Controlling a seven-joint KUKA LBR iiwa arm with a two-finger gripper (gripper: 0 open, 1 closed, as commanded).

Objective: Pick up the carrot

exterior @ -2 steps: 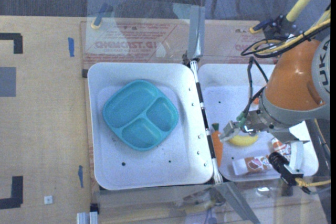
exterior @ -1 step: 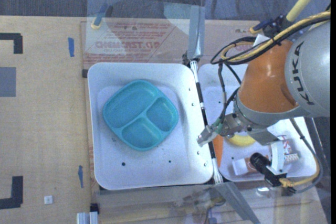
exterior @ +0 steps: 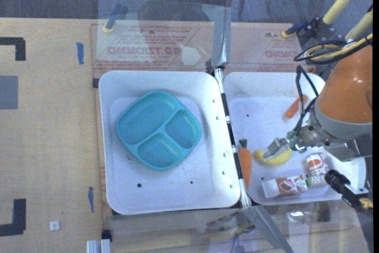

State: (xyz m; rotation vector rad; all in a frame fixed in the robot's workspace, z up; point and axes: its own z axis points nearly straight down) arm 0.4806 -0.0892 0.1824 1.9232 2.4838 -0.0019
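Observation:
The carrot [exterior: 244,166], orange with a green top, lies lengthwise against the left wall of the right bin [exterior: 260,105], near that bin's front corner. My gripper [exterior: 277,148] hangs low over the right bin just to the carrot's right, directly over a yellow banana [exterior: 279,157]. A gap of bin floor separates the gripper from the carrot. The grey arm with its orange band [exterior: 348,92] covers the right side of that bin.
A teal divided plate [exterior: 158,128] rests in the left bin [exterior: 118,186]. In the right bin a small orange piece [exterior: 293,108] lies toward the back, with a white and red tube [exterior: 290,185] and a small red-labelled can [exterior: 315,164] at the front right. Cables hang near the arm.

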